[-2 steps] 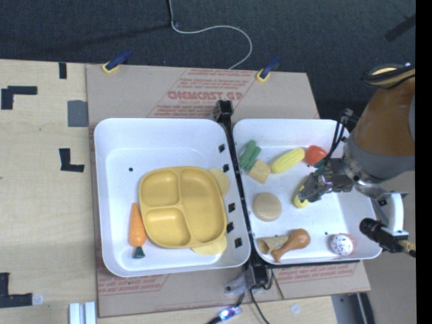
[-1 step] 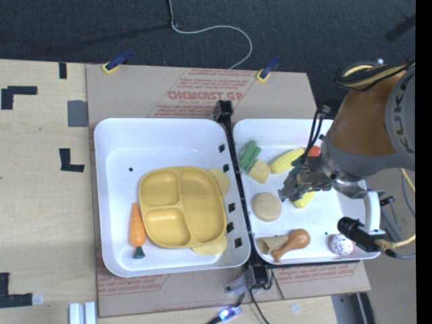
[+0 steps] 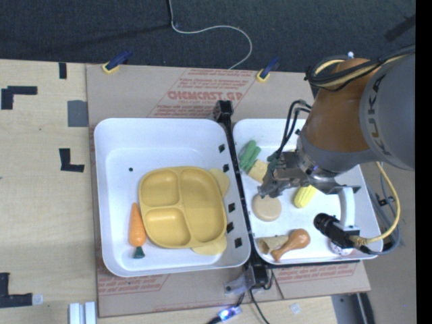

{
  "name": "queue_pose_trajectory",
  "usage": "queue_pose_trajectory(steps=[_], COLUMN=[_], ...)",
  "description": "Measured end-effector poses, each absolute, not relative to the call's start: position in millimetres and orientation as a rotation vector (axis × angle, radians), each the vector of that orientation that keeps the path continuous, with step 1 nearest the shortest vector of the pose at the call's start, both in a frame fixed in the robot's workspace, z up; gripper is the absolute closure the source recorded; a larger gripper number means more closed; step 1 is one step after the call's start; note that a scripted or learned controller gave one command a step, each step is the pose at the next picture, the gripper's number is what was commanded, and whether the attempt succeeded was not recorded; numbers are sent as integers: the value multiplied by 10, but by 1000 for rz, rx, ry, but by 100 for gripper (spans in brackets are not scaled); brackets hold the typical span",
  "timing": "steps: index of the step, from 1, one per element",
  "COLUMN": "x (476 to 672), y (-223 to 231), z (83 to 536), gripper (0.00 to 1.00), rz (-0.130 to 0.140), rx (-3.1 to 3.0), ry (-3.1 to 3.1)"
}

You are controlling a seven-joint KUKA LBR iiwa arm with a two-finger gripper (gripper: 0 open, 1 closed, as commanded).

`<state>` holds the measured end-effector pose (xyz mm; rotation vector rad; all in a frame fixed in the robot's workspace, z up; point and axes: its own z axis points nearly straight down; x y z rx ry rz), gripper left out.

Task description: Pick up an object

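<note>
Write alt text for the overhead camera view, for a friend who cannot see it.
A grey and orange robot arm reaches from the right, its end effector low over the right white bin, just above a round beige disc among toy foods. The left white bin holds a yellow divided tray with a toy carrot beside it.

Left bin (image 3: 111,181) mostly blocked by tray (image 3: 182,204) (upper strip free).

Slanted overhead view (fixed) of bins (image 3: 108,137)
</note>
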<state>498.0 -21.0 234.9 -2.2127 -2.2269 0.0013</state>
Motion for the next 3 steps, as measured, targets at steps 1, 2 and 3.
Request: queue_pose_trajectory(steps=[1, 2, 3], x=[5121, 5042, 5069], y=[332, 531, 652], z=[2216, 2185, 2338], gripper=[100, 100, 100], rz=[3, 5, 1], rx=[-2213, -2218, -2218], ry=[-2227, -2222, -2223])
